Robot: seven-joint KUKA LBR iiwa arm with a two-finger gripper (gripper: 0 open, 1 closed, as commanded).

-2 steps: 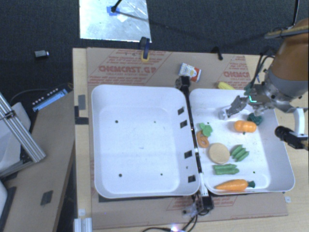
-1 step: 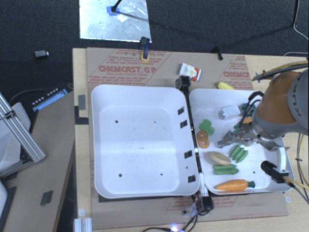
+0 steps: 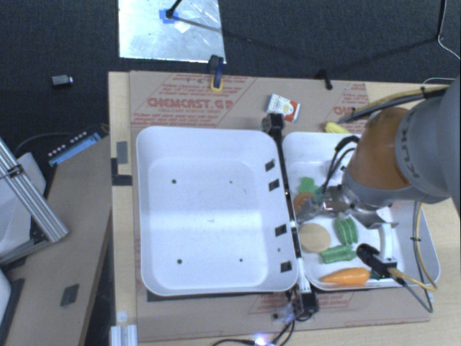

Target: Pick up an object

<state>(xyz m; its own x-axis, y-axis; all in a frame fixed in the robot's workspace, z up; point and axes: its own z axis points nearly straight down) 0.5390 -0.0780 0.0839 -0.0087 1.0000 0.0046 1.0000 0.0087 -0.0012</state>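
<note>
Over right bin (image 3: 306, 148), near its left wall: end effector (image 3: 311, 206), metal, low among toys; spread or pressed together — cannot tell. Crowded beneath: round tan disc (image 3: 314, 237), ridged green pieces (image 3: 346, 231) and (image 3: 337, 253), smooth orange carrot (image 3: 346, 277) along front rim, green-orange piece (image 3: 307, 188) behind. Black clips along divider. Left bin (image 3: 209, 207) smooth glossy white, wide open floor. Worktop (image 3: 187, 99) cardboard-covered, printed red lettering; small carton (image 3: 283, 107) past bins' far edge.

One fixed camera — high above the bench (image 3: 180, 92) — looks down aslant on both bins (image 3: 209, 207).
</note>
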